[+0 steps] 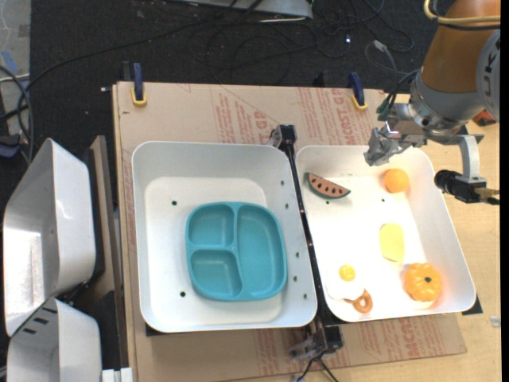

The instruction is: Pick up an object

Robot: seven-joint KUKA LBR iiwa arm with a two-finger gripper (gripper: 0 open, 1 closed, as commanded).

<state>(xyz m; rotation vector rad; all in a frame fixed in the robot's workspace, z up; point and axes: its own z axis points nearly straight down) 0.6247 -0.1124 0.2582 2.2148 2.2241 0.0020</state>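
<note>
The right bin (445, 221) holds a watermelon slice (328, 186) at its far left, an orange ball (395, 181) at the far right, a yellow block (391, 242) in the middle, a small yellow ball (347, 273), an orange ring (363, 302) and an orange pumpkin (421, 282) near the front. My gripper (378, 154) hangs over the far edge of the right bin, just up and left of the orange ball. Nothing shows between its fingers.
The left bin (151, 173) holds a teal divided tray (236, 251). Two more white bins (44, 221) stand off the bench at the left. Clamps (138, 86) hold the cardboard base at the back. Cables lie on the dark floor behind.
</note>
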